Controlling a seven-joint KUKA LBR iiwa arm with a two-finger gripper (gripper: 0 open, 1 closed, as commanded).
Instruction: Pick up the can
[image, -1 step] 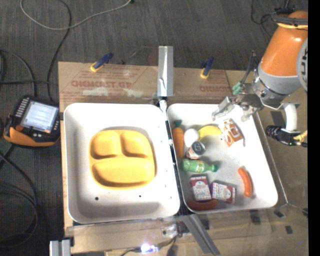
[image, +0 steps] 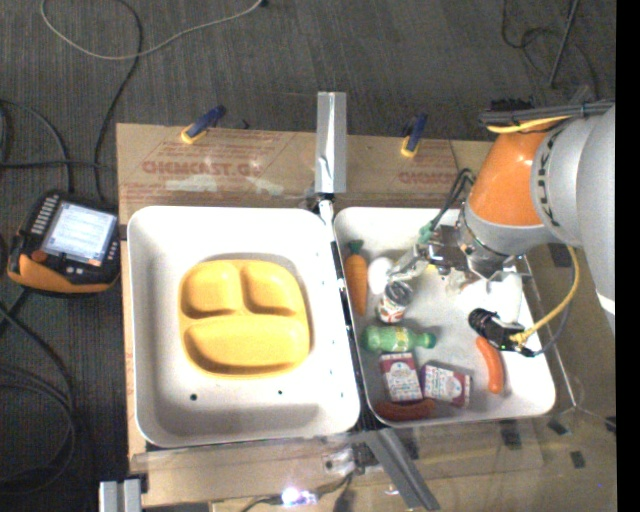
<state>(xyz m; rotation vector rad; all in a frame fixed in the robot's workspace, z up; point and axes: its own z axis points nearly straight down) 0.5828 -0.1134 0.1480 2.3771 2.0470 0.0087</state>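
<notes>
The can (image: 396, 294) is small and silvery with a dark top. It is in the right bin (image: 540, 400), just right of an orange carrot (image: 356, 282) and a white egg-shaped thing (image: 380, 272). My gripper (image: 410, 268) reaches in from the right and hangs directly over the can's upper right side, touching or nearly touching it. Whether the can is lifted off the bin floor cannot be told.
In the right bin, a green bottle (image: 398, 338) lies below the can, with two red cartons (image: 400, 376) (image: 447, 385) and a dark red sausage (image: 404, 408) in front. An orange-red pepper (image: 491, 366) lies at the right. The left bin (image: 150, 400) holds a yellow divided plate (image: 243, 315).
</notes>
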